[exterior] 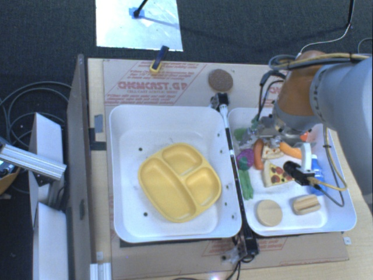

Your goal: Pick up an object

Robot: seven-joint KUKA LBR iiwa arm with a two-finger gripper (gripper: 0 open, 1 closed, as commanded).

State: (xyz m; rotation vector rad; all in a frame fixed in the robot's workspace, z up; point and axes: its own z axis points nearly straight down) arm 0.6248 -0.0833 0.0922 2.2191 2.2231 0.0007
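Arm: it reaches in from the right, wrist low over the back of the right bin [349, 214].
Tool [273, 134]: buried under the wrist, right above the toy pile; whether it is wide, narrow or holding anything, I cannot tell.
Nearest target: the pizza slice [276, 174], lying just toward the front of the tool, its long axis running roughly left to right.
Other picks: a carrot [289, 150] close by on the right, a tan disc [269, 212] and a bread roll [306, 203] further toward the front, well clear of the arm.
Left bin [125, 156]: the yellow tray [178, 181] sits alone, well apart from the tool.
Hidden: the wrist covers the toys at the back of the right bin; the small pieces near the divider blur together.
Judgement: a short move forward and down looks enough for the pizza slice.
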